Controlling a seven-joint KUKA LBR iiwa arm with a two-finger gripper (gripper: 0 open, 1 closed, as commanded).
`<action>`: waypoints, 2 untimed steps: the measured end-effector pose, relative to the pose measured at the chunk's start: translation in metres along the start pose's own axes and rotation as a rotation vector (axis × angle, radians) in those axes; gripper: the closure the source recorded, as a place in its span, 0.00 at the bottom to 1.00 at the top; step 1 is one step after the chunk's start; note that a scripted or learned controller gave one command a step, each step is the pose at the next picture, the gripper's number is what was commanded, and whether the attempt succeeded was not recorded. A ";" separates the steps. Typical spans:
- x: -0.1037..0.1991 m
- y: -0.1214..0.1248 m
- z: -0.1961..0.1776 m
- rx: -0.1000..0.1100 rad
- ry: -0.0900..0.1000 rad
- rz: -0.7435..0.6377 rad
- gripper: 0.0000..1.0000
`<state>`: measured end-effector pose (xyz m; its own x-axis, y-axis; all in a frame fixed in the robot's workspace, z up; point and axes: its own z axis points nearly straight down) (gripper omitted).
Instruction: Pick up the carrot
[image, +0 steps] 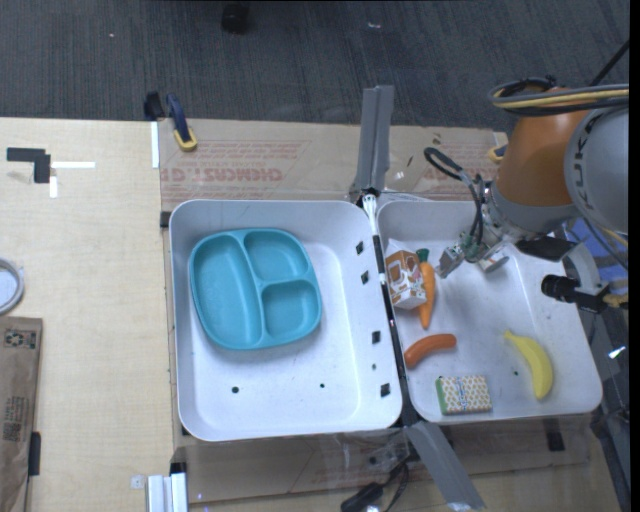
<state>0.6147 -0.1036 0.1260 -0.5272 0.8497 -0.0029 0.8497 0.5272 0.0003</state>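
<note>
The arm (560, 150) runs off the right edge, so only its orange band and grey wrist show. The pincer (470, 255) is too small and cluttered to read how its tips stand. The carrot (427, 292) lies partly behind the small carton (403, 280). A tape roll (8, 288) is cut by the left edge.

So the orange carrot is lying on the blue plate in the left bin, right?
Not quite. The camera view shows the orange carrot with its green top lying in the right white bin, against a small brown-and-white packet. The blue divided plastic plate is in the left bin.
</note>
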 end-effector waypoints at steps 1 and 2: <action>0.000 0.000 0.000 0.000 0.000 0.000 0.00; -0.003 0.003 0.032 -0.001 -0.003 -0.423 0.00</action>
<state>0.6186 -0.1044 0.0942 -0.8297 0.5582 -0.0062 0.5582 0.8297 -0.0001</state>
